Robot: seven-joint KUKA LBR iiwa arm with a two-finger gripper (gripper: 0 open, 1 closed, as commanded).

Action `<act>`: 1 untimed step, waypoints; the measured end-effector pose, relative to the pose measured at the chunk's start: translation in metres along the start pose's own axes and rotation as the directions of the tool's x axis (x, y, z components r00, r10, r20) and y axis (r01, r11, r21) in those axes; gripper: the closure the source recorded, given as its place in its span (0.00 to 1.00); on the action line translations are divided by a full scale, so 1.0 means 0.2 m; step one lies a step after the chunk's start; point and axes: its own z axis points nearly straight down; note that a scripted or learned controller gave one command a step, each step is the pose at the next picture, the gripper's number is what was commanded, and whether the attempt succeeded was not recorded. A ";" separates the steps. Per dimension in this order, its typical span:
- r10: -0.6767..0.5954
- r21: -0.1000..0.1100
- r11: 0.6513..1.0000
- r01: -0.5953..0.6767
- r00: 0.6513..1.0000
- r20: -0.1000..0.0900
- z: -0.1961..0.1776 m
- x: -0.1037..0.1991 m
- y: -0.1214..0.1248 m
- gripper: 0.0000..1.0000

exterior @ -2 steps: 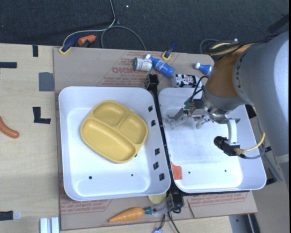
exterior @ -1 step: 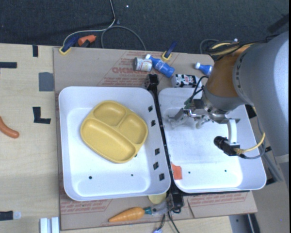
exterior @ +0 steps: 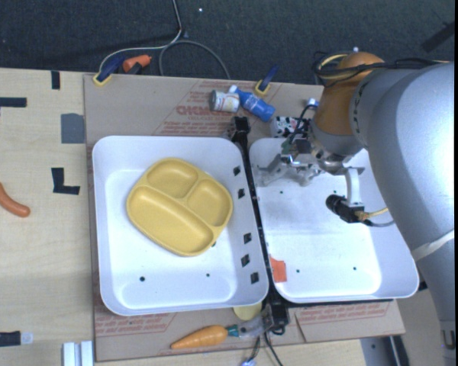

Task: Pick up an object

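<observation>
Where the arm [exterior: 412,151] reaches in from the right, its claw [exterior: 296,158] sits low over the far left corner of the right bin [exterior: 328,269], close to that bin's back rim and to the dark divider [exterior: 252,212] between the two bins. Whether the claw is spread or pressed together cannot be told; the wrist hardware hides it, and nothing is seen pinched in it. The bin floor nearer the camera from the claw is bare white, giving open room; only a small orange tag [exterior: 278,269] lies by the divider, well apart from the claw.

Left of the claw, across the divider, the left bin [exterior: 114,280] holds a yellow divided plate [exterior: 179,204], lying flat and skewed, with free floor around it and its right edge near the divider.

Beyond the claw, outside the bins, a blue and white bottle [exterior: 243,102] lies on the cardboard, near the claw but clear of it. A toy carrot [exterior: 200,337] lies past the near rim of the left bin. Far left of the claw, on the desk [exterior: 30,265], an orange sausage [exterior: 9,199] lies well apart from both bins.
</observation>
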 end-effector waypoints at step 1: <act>0.001 -0.001 1.000 -0.001 1.000 0.000 -0.01 0.03 0.10 0.00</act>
